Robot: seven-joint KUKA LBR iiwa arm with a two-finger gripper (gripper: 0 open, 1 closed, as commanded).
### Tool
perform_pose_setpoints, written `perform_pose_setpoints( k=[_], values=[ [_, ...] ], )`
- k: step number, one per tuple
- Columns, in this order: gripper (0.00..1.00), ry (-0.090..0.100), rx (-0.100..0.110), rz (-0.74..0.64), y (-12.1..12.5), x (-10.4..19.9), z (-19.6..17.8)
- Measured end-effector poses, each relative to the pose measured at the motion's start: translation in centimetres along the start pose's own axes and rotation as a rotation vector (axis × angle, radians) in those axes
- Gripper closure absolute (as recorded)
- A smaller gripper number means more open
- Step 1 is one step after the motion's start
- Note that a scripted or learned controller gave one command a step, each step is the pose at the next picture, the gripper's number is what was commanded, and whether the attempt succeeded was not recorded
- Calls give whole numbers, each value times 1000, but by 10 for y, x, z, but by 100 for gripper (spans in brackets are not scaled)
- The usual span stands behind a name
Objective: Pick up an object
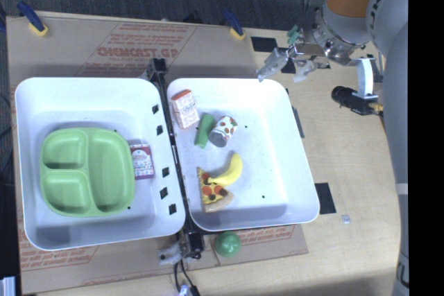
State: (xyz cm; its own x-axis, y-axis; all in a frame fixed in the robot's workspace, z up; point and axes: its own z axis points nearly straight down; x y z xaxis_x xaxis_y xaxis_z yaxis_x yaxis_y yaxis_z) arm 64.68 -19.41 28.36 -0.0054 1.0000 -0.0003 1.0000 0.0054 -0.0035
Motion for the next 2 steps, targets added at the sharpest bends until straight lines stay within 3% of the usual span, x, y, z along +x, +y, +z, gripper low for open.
perform_pose_setpoints(
  k=[1,2],
  values=[
    [0,0,0,-1,-10,15,192],
    [100,1,1,-4,-10,15,181]
  ],
)
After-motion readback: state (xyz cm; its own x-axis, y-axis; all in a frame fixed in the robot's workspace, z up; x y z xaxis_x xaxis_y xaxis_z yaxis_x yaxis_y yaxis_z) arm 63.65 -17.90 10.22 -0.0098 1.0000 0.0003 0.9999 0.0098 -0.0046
